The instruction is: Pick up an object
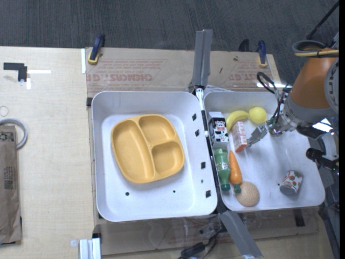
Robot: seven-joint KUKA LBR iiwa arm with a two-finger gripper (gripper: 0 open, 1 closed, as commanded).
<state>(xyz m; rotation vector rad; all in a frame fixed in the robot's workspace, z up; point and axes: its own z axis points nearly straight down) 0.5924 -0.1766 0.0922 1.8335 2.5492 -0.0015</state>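
The right bin (269,169) holds several small objects. A yellow banana (236,117) and a lemon (258,114) lie at its back left, with a red and white packet (240,136) just in front of them. A green bottle (221,167) and an orange carrot (235,168) lie along the left wall, and a tan round roll (248,193) sits at the front. A small printed can (291,182) lies on its side at the front right. My gripper (257,135) hangs low just right of the packet and below the lemon, with nothing seen held in it.
A yellow divided plate (148,147) lies in the left bin (108,198). A black and white box (218,129) sits by the divider between the bins. The grey arm with its orange band (315,82) comes in over the right bin's back right corner.
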